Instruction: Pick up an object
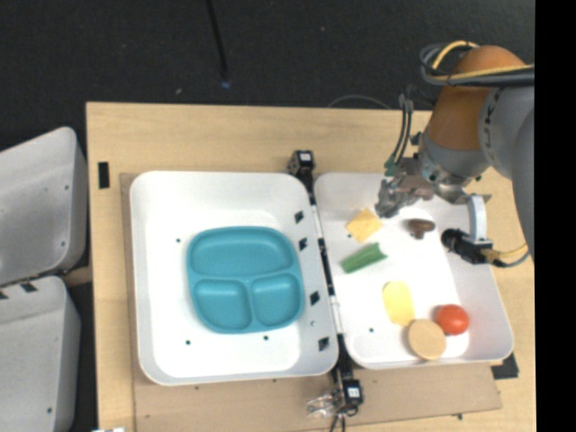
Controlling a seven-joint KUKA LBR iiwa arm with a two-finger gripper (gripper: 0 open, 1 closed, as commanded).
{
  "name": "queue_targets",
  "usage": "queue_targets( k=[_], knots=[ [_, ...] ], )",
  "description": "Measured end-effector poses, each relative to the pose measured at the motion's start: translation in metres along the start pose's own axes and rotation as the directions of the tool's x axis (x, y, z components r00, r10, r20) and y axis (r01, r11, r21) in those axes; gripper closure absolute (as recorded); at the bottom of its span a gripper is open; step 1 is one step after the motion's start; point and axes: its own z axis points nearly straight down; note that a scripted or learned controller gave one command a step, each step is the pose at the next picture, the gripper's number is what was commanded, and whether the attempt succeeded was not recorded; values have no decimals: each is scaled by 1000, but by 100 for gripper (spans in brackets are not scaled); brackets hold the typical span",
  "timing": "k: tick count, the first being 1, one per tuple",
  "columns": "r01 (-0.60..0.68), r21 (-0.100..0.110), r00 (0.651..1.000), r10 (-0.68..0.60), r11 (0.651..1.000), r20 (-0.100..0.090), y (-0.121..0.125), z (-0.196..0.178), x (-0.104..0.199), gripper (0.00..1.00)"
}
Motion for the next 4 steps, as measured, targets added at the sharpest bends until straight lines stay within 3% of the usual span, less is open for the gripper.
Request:
queue_targets(
  k=[2,4],
  knots=[
    [6,-3,1000,-6,1000,0,4,-112,6,100],
    [7,5,1000,-7,1000,-3,-3,-103,110,100]
  ],
)
